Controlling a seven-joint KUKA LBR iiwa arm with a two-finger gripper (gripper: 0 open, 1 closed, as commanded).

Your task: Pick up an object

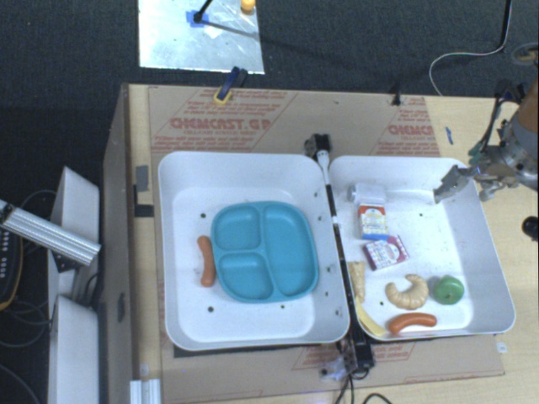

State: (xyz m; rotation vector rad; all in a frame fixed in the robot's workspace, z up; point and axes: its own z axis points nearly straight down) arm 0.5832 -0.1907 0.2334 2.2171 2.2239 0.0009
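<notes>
Camera view: gripper (461, 181) over right bin (488, 251), arm cut off at edge

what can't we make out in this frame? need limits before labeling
- Tool: small and blurred in the camera view, finger state unreadable.
- Arm: cut off by the right edge.
- Printing on the two small packets: too small to read.
- Yellow item: partly under the bin divider.

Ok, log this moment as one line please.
stage: approach | tool: above right bin far corner, holding nothing | left bin: blue tray, sausage
</notes>
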